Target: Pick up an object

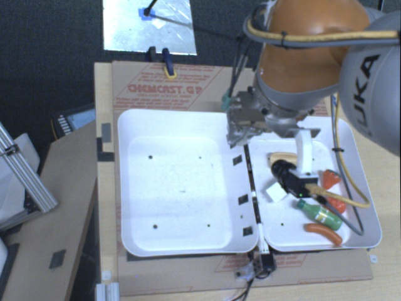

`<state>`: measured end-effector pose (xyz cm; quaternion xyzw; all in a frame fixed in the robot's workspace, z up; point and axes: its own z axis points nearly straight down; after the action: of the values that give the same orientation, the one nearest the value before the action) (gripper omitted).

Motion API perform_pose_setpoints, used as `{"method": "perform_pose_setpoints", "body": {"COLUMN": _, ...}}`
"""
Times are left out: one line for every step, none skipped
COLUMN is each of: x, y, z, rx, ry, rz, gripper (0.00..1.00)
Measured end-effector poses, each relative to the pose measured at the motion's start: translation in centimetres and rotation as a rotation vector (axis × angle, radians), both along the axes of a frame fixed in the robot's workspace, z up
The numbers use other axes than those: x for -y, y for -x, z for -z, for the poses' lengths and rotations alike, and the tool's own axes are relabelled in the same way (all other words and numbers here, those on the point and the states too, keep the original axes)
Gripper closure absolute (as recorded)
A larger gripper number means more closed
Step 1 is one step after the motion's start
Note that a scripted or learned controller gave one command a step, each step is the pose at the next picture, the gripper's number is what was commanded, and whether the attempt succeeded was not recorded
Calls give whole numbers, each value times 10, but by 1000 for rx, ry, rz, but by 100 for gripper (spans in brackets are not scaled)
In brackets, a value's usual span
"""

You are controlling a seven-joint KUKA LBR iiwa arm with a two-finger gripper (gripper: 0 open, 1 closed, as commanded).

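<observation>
Bins, shallow white plastic, sit side by side: left bin (182,187), right bin (285,227). My gripper (240,130) hangs over their shared rim; apart or together, I cannot tell. A small green plastic bottle (319,215) lies in the right bin, just beside an orange sausage-shaped toy (322,232).

The arm (360,61) is pale grey, with dark KUKA lettering (371,98) on its right-hand link, partly cut off. A rounded, glossy orange band (310,14) bulges above the wrist, ringed by a yellow cable (313,38). Thin dark wires (240,64) run down its left side. The gripper (238,137) looks like dull grey metal, though it is blurred.
</observation>
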<state>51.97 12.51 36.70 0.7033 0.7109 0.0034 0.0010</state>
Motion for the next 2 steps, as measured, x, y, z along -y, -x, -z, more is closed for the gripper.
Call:
{"method": "perform_pose_setpoints", "body": {"x": 58, "y": 34, "z": -51, "rx": -1, "ry": 3, "rz": 12, "gripper": 100}}
{"method": "perform_pose_setpoints", "body": {"x": 16, "y": -12, "z": -59, "rx": -1, "ry": 2, "rz": 5, "gripper": 100}}
